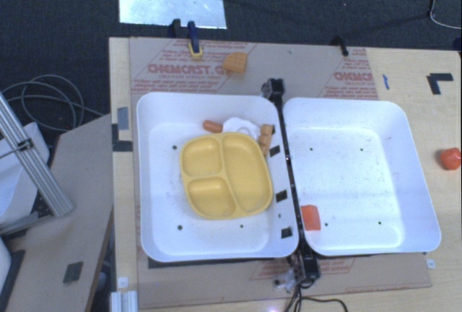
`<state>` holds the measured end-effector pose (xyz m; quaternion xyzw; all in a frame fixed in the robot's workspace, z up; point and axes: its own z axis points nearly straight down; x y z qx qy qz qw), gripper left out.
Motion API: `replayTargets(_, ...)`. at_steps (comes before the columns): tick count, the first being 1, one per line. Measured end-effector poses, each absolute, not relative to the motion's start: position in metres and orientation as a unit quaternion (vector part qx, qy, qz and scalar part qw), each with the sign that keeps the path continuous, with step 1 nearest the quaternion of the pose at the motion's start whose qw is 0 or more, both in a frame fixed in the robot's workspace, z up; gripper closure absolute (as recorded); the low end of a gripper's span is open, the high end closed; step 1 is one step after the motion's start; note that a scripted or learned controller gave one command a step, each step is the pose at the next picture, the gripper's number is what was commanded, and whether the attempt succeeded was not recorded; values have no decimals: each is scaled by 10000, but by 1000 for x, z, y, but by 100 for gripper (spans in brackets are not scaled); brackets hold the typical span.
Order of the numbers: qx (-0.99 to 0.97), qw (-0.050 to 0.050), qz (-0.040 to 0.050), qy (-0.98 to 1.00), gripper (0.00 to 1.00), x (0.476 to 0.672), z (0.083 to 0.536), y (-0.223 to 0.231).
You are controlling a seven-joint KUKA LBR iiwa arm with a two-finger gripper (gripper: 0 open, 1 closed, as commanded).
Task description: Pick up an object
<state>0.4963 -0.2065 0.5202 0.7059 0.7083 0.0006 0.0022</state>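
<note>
One yellow tray (225, 177), two white bins (159, 159).

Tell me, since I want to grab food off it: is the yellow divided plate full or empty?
Empty: the yellow plate lies right side up in the left bin, its three compartments bare.

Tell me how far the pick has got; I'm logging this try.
Nothing looks done. The yellow divided plate lies flat in the left bin, an orange piece and a white item behind it; an orange block rests in the right bin. Nothing is in hand. The whole pick remains.
</note>
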Motion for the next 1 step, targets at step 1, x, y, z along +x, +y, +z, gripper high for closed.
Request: replayTargets(1,7059,22,6,7083,0,496,520,-207)
